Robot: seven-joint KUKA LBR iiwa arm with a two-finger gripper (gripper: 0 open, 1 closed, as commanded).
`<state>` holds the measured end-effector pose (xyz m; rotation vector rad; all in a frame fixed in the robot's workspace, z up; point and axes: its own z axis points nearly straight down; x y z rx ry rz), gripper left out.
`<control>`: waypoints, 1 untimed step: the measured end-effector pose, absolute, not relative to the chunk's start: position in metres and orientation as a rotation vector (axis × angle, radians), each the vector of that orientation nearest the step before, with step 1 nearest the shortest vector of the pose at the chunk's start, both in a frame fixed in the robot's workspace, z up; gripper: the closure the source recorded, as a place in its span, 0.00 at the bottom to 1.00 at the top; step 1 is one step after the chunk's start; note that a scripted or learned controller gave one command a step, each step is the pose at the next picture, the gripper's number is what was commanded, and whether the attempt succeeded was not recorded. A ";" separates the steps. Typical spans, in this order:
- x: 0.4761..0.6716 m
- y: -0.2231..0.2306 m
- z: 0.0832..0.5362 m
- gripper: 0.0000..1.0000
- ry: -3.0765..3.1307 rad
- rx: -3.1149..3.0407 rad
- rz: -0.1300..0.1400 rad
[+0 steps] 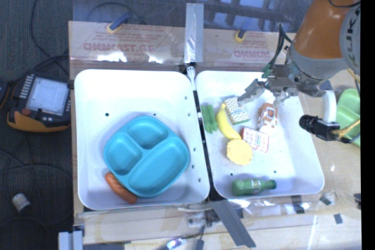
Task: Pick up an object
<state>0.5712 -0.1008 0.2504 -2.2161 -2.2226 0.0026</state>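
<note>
My gripper (266, 94) hangs over the back of the right bin (304, 170), its two fingers spread open with nothing between them. Just below it lies a small orange and white carton (268, 116). To the gripper's left is a small checkered box (236, 109), and beside that a yellow banana (227, 122). A pink patterned packet (256, 139) and a round yellow piece (239, 152) lie in the bin's middle. Along the front wall lies a green bottle (252, 186), and a green vegetable (207, 117) rests against the left wall.
The left bin (94, 91) holds a blue divided plate (146, 155) with an orange sausage-like item (120, 187) tucked under its front edge. A handheld pendant (41, 102) lies on the floor at left. A green object (350, 108) stands beyond the right bin.
</note>
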 end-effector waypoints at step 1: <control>0.564 -0.086 0.188 0.00 -2.219 -2.220 0.004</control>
